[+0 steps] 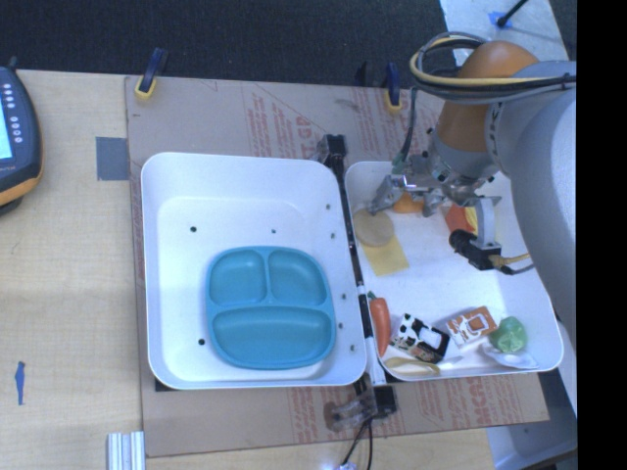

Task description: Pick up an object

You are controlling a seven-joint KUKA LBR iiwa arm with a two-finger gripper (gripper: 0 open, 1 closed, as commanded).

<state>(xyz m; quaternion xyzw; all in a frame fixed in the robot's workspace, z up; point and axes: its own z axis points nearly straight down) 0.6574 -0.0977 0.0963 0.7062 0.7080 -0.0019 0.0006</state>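
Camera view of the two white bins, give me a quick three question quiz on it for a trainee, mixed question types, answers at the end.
1. True or false: the blue divided tray lies in the left bin.
2. Multiple choice: the carrot lies A) inside the blue tray, B) in the right bin near the wall between the bins, C) on the wooden bench outside both bins.
3. Fill in: the gripper is over the far end of the ____ bin.

Key
1. True.
2. B.
3. Right. It is near the tan round piece and the yellow slice.
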